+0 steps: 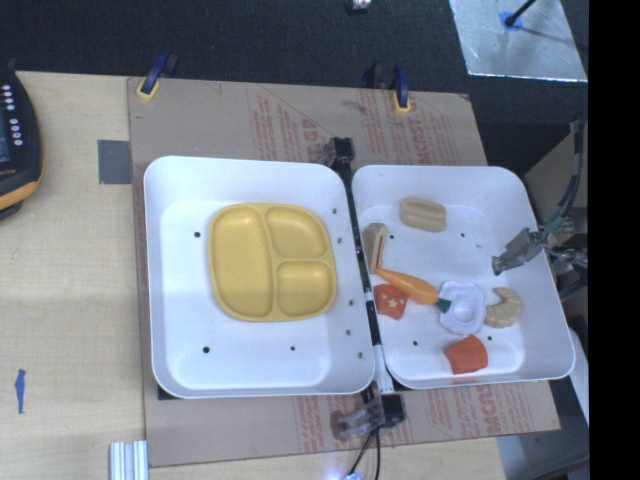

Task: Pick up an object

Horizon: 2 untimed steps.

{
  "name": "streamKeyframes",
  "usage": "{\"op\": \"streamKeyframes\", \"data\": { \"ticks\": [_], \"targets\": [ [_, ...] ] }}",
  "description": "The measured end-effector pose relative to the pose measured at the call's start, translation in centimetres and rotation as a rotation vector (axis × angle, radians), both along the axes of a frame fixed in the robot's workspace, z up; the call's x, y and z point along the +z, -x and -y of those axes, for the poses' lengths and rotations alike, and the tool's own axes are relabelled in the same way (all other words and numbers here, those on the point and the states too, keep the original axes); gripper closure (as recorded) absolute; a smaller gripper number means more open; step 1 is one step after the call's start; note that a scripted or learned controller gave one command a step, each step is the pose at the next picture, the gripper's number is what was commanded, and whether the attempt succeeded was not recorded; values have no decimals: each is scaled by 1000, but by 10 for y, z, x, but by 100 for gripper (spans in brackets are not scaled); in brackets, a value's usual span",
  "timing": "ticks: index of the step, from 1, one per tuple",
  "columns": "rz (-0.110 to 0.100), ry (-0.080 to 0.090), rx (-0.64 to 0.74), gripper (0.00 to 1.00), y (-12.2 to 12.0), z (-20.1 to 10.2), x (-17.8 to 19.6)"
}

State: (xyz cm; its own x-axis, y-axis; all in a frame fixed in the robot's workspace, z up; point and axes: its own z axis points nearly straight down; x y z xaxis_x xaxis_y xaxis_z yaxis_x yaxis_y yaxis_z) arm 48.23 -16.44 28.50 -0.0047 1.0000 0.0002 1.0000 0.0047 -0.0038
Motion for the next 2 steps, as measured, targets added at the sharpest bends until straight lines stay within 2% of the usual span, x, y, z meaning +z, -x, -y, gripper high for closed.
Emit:
{"op": "streamKeyframes", "data": {
  "ticks": [1,2],
  "targets": [
    [-10,-4,2,0,8,-27,-117],
    [4,4,-5,0,-35,51,-152]
  ]
}}
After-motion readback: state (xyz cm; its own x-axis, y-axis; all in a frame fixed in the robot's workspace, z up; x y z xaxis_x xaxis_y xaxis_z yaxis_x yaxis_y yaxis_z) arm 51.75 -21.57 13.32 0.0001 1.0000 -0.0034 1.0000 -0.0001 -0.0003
